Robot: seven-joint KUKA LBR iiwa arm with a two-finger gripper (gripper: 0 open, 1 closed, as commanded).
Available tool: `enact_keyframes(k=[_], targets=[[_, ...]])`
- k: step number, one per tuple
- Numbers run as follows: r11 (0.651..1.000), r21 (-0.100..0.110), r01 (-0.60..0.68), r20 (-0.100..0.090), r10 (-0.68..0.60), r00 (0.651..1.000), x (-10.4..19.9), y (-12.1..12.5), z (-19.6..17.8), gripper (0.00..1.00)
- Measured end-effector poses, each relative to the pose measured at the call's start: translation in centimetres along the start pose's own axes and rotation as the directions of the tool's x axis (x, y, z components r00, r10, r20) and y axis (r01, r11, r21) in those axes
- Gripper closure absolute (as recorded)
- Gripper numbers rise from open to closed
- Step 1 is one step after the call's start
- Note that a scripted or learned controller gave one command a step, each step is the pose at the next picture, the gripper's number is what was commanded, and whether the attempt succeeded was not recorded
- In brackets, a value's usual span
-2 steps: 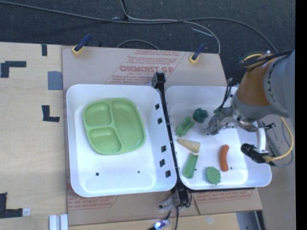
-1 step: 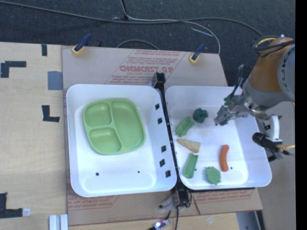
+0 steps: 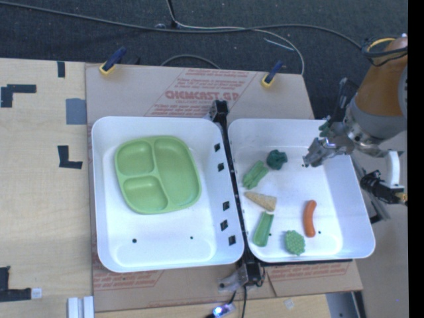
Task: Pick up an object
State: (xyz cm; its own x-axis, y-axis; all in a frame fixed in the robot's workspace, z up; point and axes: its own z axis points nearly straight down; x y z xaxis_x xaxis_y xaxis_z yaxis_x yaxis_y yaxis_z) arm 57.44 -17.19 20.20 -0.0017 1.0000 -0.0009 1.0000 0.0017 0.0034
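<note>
Camera view: two white bins are seen side by side on the bench. A green divided plate [image 3: 158, 174] is sat in the left bin [image 3: 106, 244]. The right bin [image 3: 351, 237] is scattered with toy food: a dark green broccoli piece [image 3: 276, 158], two green pods [image 3: 255, 175] [image 3: 263, 229], a yellowish wedge [image 3: 260, 201], an orange sausage [image 3: 309, 218] and a green bumpy lump [image 3: 294, 242]. The gripper [image 3: 317, 155] is held over the bin's upper right area, near the broccoli but apart from it; nothing is pinched, and whether it's spread can't be told.
</note>
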Motion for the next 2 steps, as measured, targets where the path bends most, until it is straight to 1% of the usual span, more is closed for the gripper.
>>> enact_keyframes(k=[1, 2], targets=[[1.0, 0.002, 0.0, 0.0, 0.0, 1.0, 0.0, 0.1, -3.0, 1.0], [1.0, 0.003, 0.006, -0.003, -0.006, 1.0, 6.0, 1.0, -3.7, 1.0]])
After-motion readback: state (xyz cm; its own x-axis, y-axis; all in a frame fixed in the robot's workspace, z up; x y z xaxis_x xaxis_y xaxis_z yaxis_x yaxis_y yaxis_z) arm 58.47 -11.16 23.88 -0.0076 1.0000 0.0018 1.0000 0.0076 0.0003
